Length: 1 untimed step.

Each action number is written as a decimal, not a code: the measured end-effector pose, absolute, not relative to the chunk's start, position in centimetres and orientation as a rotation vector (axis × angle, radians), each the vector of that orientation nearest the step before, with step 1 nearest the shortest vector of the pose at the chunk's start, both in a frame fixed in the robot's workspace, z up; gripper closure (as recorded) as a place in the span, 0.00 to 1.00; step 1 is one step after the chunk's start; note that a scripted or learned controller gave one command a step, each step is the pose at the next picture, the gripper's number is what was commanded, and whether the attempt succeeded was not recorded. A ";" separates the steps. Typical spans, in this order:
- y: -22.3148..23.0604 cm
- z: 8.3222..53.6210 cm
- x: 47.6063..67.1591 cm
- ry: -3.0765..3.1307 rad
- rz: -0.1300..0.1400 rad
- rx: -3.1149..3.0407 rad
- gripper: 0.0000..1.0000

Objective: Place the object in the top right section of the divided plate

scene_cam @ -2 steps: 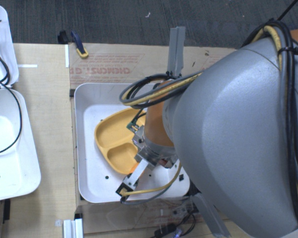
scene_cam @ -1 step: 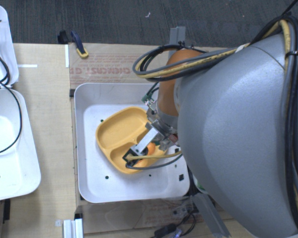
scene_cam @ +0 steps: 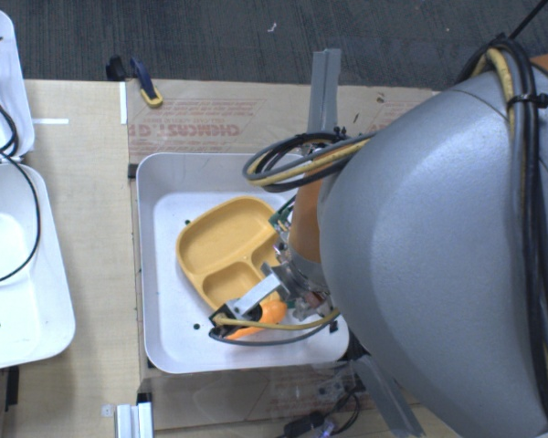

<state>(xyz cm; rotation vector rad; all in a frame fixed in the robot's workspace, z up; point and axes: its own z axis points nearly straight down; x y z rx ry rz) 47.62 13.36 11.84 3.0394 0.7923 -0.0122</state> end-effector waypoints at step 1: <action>14.0 19.8 47.7 0.944 -0.008 2.995 1.00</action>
